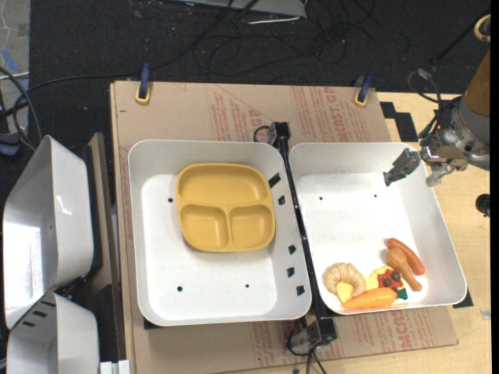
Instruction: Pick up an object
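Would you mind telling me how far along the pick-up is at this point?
Nothing looks picked yet. The toy food lies heaped in the near corner of the right bin, and the yellow divided plate sits in the left bin. The hand is at the right bin's far right edge, its fingers apart with nothing between them, away from the pile. Reaching an object, gripping it and lifting it all remain.

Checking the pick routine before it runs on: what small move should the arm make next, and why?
Probably carry the tool toward the near corner of the right-hand shallow white bin. The tool hangs open at the bin's far right edge with nothing between its fingers, while the orange plastic carrot and the other toy food lie clustered in that near corner.
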